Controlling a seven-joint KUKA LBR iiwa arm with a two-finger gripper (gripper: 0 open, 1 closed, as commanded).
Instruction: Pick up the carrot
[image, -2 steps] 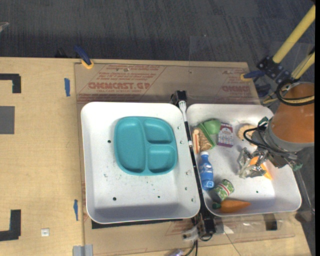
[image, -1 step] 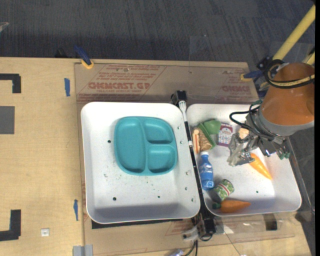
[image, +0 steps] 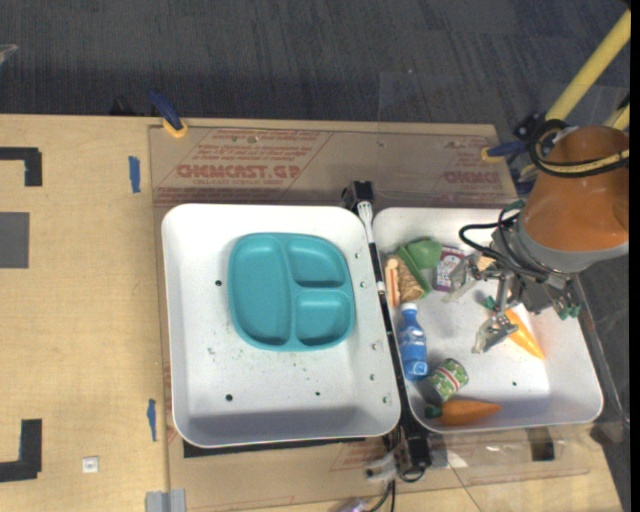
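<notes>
At twelve o'clock from the two bins you see a cardboard sheet (image: 320, 160) printed in red, mirrored lettering — too blurred to read with certainty. The labels on the small packages in the right bin (image: 575, 390) are too small to read.

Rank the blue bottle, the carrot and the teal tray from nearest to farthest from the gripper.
From the gripper, in the camera view:
1. Blue bottle, to its left in the right bin.
2. Carrot, at that bin's near edge; nearly a tie with the bottle.
3. Teal tray, in the left bin.

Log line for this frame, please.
gripper: low in right bin | carrot: near front wall, apart from gripper | teal tray: left bin
</notes>
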